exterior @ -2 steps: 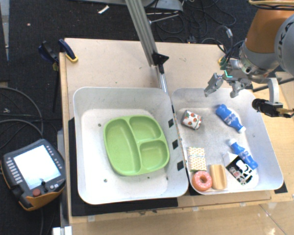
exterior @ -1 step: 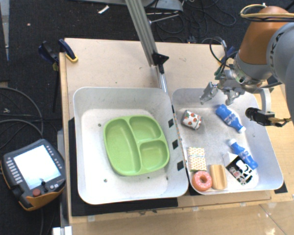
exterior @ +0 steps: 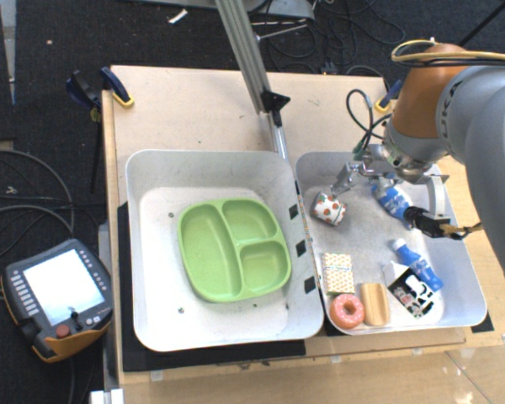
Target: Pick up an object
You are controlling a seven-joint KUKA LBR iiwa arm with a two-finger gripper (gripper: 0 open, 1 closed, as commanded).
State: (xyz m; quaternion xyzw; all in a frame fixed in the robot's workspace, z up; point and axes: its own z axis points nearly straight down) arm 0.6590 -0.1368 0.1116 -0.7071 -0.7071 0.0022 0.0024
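Just right of the spotted cup [exterior: 329, 209], my gripper [exterior: 347, 181] hovers, fingers apart, empty; next I lower and close.

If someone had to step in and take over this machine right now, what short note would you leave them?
Gripper: low over the far part of the right bin, next to the spotted cup; nothing visible between its fingers, and open or shut is too hard to tell.
Right bin things: spotted cup, blue bottle, second blue bottle, black-and-white packet, waffle, pink donut, tan bread roll.
Left bin: a green divided plate.
Done: nothing lifted yet.
Left: grasp one object, likely the spotted cup, and raise it.
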